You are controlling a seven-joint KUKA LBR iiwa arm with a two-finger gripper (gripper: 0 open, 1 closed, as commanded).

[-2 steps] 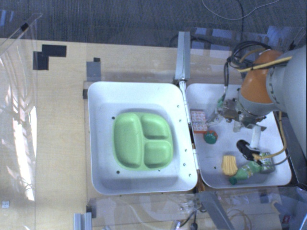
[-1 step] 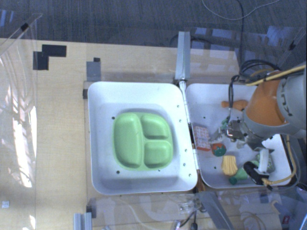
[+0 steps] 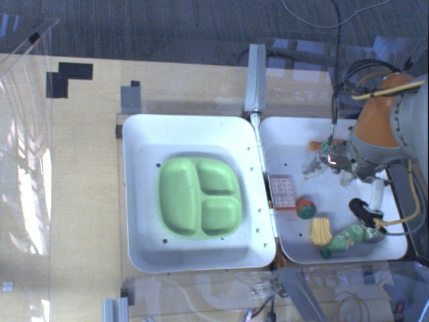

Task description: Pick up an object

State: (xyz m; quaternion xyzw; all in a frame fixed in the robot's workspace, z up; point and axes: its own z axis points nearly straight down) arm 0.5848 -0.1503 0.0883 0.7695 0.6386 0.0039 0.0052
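Note:
In the right bin my gripper hangs over the bare white floor in the upper middle, open, with nothing between its fingers. A small orange piece lies just up and left of it. Lower left of the gripper lie a flat red-patterned card against the bin's left wall and a red and green round toy. A yellow corn-like piece and a green toy rest near the front wall.
The left bin holds a green divided plate. A metal divider stands between the bins at the back. The arm with its orange band covers the right bin's right side.

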